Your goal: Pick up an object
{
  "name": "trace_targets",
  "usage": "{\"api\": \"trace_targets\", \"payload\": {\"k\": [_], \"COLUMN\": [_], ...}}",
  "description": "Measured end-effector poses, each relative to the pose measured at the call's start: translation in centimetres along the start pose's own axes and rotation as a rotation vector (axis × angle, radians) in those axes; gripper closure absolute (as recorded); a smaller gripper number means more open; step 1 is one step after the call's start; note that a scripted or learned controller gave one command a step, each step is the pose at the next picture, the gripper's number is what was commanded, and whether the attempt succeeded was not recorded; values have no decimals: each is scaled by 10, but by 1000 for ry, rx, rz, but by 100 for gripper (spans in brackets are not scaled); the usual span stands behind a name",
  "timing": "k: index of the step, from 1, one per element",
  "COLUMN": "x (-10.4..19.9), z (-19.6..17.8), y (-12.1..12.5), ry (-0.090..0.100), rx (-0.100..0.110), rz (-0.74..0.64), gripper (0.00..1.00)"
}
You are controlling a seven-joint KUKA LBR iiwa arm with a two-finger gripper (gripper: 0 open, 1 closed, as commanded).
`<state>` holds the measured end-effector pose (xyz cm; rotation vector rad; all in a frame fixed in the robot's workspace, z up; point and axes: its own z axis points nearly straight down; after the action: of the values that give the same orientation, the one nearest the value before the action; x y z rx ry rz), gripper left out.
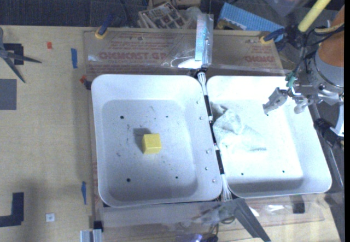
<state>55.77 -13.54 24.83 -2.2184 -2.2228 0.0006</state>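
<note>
**Gripper parked over the right bin, yellow block way off to the left**

So the gripper [285,100] is hanging over the upper right part of the right bin [306,178], and nothing is sitting between its fingers. Whether the jaws are spread or closed, I honestly can't tell from this angle, it's all small grey bits against white.

The obvious pick target is the yellow block [152,143], which is lying in the middle of the left bin [109,93]. That puts it well apart from the gripper, off to the left and a bit toward the near side of the view, with the divider between the bins in the way. It's looking roughly cube-ish, so no real long axis to line up on.

Closer option: there's a crumpled white thing [229,122] lying in the right bin against the left wall, left of the gripper and slightly nearer the camera. It's blending into the bin, so its outline is hard to read.

The arm is reaching in from the right edge, wrist tilted down and leftward, orange band [333,52] showing up top. My guess is it's going for whichever is nearer.
</note>
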Motion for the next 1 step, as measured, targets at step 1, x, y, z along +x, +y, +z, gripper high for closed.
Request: {"api": "trace_targets", "payload": {"k": [1], "x": [0], "z": [0], "y": [0], "ry": [0], "rx": [0], "rz": [0], "gripper": [0]}}
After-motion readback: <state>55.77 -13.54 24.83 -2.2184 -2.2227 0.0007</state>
